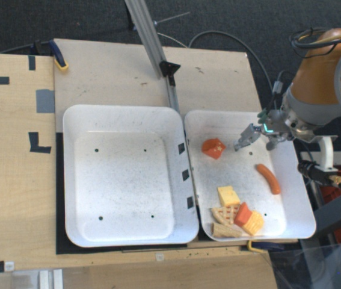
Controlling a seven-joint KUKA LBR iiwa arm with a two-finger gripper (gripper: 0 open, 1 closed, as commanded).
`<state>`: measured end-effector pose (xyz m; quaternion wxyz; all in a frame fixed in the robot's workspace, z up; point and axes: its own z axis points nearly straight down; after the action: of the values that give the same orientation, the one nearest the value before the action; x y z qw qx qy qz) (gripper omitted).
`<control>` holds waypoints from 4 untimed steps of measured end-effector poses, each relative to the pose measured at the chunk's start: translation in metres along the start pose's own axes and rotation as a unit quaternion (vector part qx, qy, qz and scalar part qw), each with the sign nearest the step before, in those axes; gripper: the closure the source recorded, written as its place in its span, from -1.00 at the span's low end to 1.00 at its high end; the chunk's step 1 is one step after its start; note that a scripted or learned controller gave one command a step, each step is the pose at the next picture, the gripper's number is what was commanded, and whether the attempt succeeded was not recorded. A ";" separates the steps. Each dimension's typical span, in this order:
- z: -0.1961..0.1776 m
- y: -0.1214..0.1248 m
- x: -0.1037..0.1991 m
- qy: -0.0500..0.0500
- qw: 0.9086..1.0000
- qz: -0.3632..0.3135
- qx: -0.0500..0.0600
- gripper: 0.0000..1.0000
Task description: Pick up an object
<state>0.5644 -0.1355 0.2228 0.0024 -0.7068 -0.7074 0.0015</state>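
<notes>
Camera view: arm (320,71) comes in from the right, gripper (255,132) over the upper part of the right bin (290,221). Cannot tell how the jaws stand; nothing visibly held. Nearest candidate is a red blocky piece (213,148), just left of the gripper, apart from it, lying on the bin floor with nothing over it. Orange sausage-shaped piece (267,178) lies below the gripper, on its own. Cluster at the bin's lower edge: yellow block (228,195), tan waffle-textured piece (223,214), a red-orange piece (242,214) and a yellow-orange piece (254,223), touching or overlapping each other. Left bin (122,173) has a speckled white floor, rounded corners. Metal rail (149,35) slants down to the gap between the bins, ending above it. Bench (14,161) is light wood with grey tape patches.
</notes>
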 end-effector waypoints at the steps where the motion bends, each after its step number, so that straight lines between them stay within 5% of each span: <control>1: -0.002 0.001 0.000 0.000 1.000 -0.001 -0.002 -1.00; 4: 0.135 0.002 0.018 -0.001 1.000 0.000 -0.002 -1.00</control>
<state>0.5652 -0.1174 0.0873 0.0001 -0.7067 -0.7075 0.0011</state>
